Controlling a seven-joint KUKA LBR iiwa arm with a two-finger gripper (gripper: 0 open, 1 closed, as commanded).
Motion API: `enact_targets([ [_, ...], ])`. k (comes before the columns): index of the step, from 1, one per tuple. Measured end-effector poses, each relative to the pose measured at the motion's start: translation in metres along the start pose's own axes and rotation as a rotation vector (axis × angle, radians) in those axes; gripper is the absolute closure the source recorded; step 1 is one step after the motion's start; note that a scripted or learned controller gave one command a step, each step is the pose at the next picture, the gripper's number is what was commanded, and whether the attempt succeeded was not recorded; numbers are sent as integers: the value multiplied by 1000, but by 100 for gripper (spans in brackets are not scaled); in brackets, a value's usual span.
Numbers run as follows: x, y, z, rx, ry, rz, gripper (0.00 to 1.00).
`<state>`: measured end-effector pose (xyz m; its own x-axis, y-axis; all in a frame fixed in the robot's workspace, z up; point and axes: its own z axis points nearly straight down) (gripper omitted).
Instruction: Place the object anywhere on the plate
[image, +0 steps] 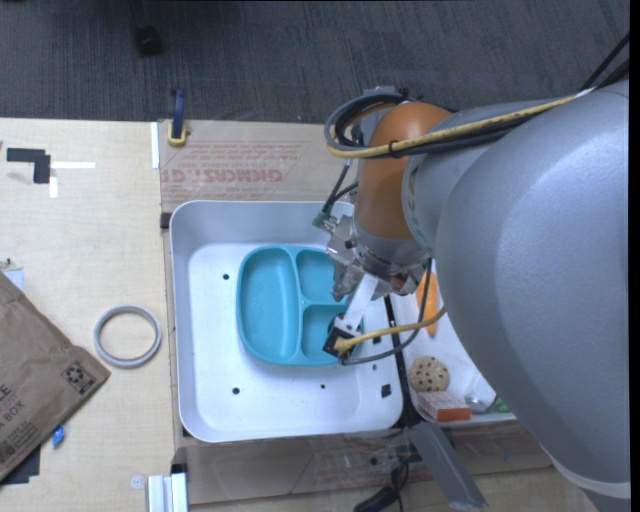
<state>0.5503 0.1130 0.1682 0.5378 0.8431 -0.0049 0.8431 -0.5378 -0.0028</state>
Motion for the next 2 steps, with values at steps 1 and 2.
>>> enact_targets([
  [1,0,0,0,0,0,0,0],
  [2,0,0,0,0,0,0,0],
])
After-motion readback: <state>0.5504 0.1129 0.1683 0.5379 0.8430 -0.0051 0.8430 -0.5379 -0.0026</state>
